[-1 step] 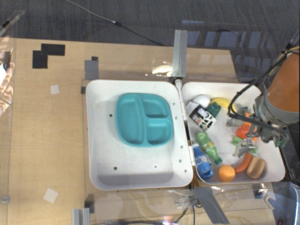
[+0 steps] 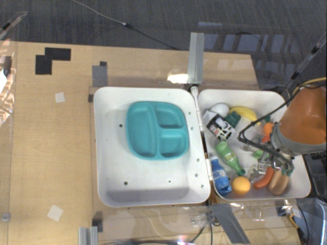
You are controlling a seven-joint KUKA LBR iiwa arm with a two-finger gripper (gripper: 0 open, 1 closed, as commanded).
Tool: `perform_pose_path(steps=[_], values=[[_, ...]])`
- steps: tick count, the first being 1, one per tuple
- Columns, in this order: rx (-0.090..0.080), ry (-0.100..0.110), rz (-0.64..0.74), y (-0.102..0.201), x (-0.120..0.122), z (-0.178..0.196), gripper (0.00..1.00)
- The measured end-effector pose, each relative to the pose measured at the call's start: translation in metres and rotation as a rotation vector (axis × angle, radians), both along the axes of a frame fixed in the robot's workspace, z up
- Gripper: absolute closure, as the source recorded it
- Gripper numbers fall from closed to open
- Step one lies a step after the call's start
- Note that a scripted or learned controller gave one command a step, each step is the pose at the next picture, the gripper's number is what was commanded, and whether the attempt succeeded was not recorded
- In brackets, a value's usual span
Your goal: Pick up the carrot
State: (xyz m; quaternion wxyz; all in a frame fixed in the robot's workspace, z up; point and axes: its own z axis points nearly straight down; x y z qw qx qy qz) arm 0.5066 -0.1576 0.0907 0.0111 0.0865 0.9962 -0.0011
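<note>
A pale wooden bench (image 2: 46, 152) carries two shallow white bins side by side, with dark grey carpet-like floor beyond its far edge and a thin cable running slantwise across that floor. Black tape marks (image 2: 51, 59) sit on the bench's far left, and small pale squares of tape lie scattered on the wood. A grey metal post (image 2: 195, 57) rises at the far end of the seam between the bins. The left bin (image 2: 110, 188) holds a teal divided plate (image 2: 157, 129) near its middle. The right bin (image 2: 301, 188) is crowded: a yellow banana (image 2: 243, 112) at the far side, a black-and-white cow-patterned toy (image 2: 220, 128), a green bottle (image 2: 229, 157), a blue bottle (image 2: 219, 175), an orange (image 2: 241, 186) and a brown sausage-like piece (image 2: 278, 182) near the front. The carrot (image 2: 264, 177), orange-red, lies at the front right of this bin between the orange and the brown piece. The arm (image 2: 306, 119) comes in from the right, its orange band over the bin, and the gripper (image 2: 270, 163) hangs directly above the carrot; whether its fingers are wide, narrow or closed on anything cannot be told from here.
</note>
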Motion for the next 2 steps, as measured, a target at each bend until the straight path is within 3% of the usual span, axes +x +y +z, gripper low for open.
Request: perform_pose_path(steps=[1,2], values=[[0.004,0.009,-0.117,-0.038,0.062,-0.002,0.0],[0.003,0.007,-0.12,-0.017,0.038,-0.001,0.0]])
